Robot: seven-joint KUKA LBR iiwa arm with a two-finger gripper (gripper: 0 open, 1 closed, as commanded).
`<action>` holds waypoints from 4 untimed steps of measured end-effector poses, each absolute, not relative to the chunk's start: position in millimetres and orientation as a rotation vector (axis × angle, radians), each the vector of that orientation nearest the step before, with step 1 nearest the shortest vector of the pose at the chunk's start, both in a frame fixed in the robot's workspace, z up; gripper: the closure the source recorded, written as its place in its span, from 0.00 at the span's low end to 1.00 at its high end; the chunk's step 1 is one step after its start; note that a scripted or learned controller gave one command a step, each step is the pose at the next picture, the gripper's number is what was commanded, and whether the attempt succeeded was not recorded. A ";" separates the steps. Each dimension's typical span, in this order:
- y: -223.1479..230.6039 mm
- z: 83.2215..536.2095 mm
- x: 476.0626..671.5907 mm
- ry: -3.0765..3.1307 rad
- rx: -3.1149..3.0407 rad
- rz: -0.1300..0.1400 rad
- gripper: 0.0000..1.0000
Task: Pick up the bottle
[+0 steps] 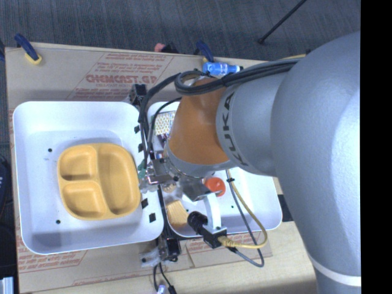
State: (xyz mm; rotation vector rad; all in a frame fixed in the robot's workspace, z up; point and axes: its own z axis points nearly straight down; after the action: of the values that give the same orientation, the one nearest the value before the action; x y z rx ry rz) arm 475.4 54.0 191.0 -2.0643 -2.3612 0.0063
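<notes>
The bottle shows as an orange-red scrap in the right bin, mostly hidden under the arm.

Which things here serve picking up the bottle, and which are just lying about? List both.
Job: arm over the right bin; orange round piece by its wrist, possibly the bottle's cap, cannot tell.
Lying about: yellow divided tray in the left bin; tan piece in the right bin.

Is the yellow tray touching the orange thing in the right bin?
Apart. In the camera view the yellow tray lies in the left bin, the orange thing beyond the rims.
</notes>
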 end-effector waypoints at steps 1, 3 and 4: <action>20.7 269.7 476.9 -2.700 -1.607 0.001 1.00; 7.4 191.4 476.2 -2.755 -1.501 0.004 1.00; -1.5 302.7 477.0 -2.997 -0.947 0.002 1.00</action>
State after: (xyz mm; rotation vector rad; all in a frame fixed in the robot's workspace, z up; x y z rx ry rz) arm 477.0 -1.5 302.7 -0.9469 -2.9967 0.0016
